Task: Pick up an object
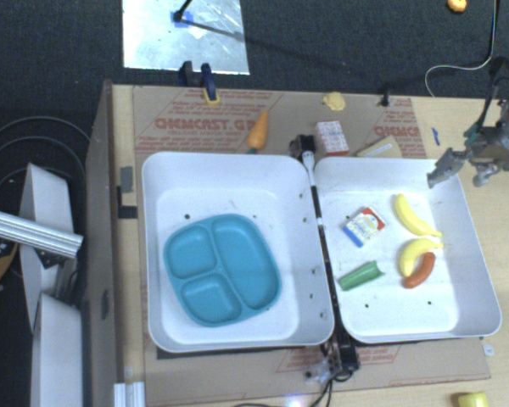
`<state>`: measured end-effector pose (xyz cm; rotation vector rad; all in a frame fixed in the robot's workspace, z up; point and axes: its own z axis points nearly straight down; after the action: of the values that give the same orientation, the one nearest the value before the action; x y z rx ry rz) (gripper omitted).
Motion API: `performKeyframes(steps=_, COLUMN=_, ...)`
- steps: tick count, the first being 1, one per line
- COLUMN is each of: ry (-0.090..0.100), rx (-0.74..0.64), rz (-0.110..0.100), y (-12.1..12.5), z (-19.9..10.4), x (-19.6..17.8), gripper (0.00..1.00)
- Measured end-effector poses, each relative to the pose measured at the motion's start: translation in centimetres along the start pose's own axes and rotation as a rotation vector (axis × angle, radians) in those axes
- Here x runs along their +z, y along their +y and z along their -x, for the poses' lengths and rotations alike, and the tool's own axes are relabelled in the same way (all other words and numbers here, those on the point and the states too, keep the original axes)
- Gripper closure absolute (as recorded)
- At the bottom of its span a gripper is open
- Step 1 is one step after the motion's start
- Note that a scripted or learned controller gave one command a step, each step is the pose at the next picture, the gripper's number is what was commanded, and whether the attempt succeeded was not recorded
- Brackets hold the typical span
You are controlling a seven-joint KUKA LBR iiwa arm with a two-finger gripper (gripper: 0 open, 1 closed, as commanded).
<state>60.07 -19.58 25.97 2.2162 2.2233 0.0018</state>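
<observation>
Camera view: gripper (pixel 458 170), fingers spread and holding nothing, hangs up-right of the banana (pixel 414 215).

- 2 white bins (pixel 229 172) (pixel 471 312)
- 1 blue tray (pixel 222 268)
- 2 bananas (pixel 412 214) (pixel 411 253)
- 1 sausage (pixel 419 271)
- 1 green piece (pixel 360 274)
- 1 small packet (pixel 362 225)

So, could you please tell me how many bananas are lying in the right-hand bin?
2. One banana lies near the right bin's upper right; the other banana sits just below it, touching a red sausage.
</observation>
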Motion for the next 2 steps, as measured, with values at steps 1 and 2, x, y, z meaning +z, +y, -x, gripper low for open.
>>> performKeyframes(steps=1, ry=0.001, rx=-0.003, rz=-0.006, y=4.9, z=1.0, x=11.1, gripper=0.00)
performKeyframes(steps=2, ry=0.002, rx=0.002, rz=-0.007, y=3.4, z=1.0, x=18.0, gripper=0.00)
